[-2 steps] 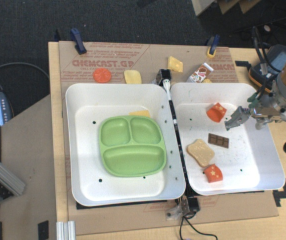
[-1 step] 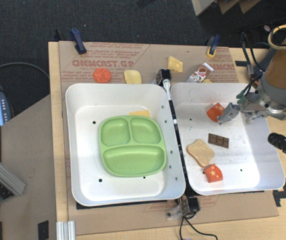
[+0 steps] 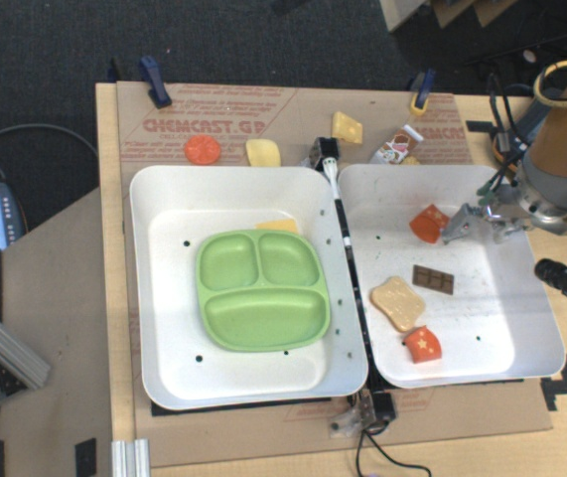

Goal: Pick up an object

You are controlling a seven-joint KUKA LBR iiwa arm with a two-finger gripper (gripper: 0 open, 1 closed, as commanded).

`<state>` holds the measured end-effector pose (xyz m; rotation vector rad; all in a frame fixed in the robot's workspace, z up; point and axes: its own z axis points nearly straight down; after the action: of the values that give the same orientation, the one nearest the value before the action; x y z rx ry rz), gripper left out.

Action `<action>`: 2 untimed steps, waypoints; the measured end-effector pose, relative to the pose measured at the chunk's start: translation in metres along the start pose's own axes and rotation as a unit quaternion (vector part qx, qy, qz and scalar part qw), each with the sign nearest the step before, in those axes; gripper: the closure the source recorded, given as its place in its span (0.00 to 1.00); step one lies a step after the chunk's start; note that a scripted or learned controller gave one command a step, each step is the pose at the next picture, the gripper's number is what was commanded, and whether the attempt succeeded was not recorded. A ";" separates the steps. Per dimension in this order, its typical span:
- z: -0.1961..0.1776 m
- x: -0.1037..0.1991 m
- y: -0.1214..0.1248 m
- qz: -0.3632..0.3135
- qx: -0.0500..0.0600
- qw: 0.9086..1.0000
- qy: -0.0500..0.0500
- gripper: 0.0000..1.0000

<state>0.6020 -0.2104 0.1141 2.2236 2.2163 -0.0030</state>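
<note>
The right bin [image 3: 521,356] holds an orange-red block [image 3: 427,224], a brown chocolate bar [image 3: 433,279], a tan toast slice [image 3: 398,302] and a small red cube [image 3: 423,345]. My gripper [image 3: 461,226] reaches in from the right, low over the bin's back part. Its tip is just right of the orange-red block, close to it or touching it. Nothing is seen lifted off the bin floor. The arm's orange band [image 3: 564,147] stands above the bin's right rim.
The left bin [image 3: 154,266] bears a green divided plate [image 3: 261,289] with a yellow piece [image 3: 277,226] behind it. On the board behind the bins lie a red disc [image 3: 203,149], a yellow lump [image 3: 262,152], a cheese wedge [image 3: 347,127] and a small packet [image 3: 395,148].
</note>
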 end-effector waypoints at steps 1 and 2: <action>0.025 0.088 0.032 -0.006 -0.001 1.000 0.003 0.00; 0.030 0.072 -0.040 0.000 0.004 1.000 0.002 0.00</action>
<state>0.5623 -0.1383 0.0839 2.2310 2.2219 -0.0069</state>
